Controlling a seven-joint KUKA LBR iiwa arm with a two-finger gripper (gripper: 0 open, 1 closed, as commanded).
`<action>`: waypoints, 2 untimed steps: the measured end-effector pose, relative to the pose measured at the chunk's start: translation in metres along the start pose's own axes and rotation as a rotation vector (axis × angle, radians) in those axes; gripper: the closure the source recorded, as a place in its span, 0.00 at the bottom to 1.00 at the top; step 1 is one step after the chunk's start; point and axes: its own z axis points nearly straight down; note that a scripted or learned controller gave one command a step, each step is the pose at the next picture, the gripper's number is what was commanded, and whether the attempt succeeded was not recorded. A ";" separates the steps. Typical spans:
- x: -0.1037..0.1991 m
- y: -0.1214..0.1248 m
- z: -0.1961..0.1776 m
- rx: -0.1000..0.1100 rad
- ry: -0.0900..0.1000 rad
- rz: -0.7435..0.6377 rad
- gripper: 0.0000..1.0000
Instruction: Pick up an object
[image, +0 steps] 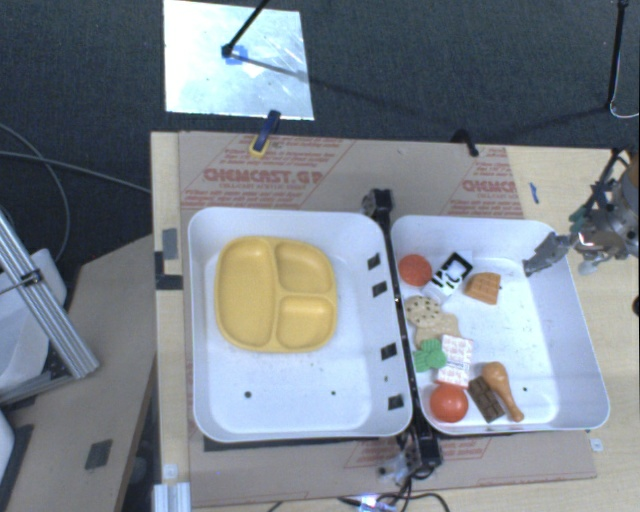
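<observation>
The likeliest things to lift are small toy foods, probably light hollow plastic, stiff and a bit slick, none of them fragile. The round tomato (449, 402) could roll or squirt out of a pinch, so it wants a hold straight across its middle. The flat waffle wedge (483, 288) looks easier: it lies somewhat apart from the pile, and closing on its two straight edges should hold it.

All the pieces sit in the right bin (572, 330), crowded toward the wall it shares with the left bin (300, 405). Taking the tomato as landmark: a brown drumstick (500, 387) and a dark bar lie just right of it, white cards and a green piece just above it, a cookie (423, 309) and a second red ball (415, 269) farther up along the shared wall, and the orange waffle wedge up and to the right. The left bin holds a yellow divided plate (275, 293).

The claw (545, 255) hangs over the right bin's upper right area, right of the waffle wedge; whether it is open or closed I cannot tell, and nothing is seen in it.
</observation>
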 end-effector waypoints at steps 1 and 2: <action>0.096 0.053 -0.011 -0.005 0.002 -0.010 0.00; 0.164 0.078 -0.018 -0.003 0.004 -0.009 0.00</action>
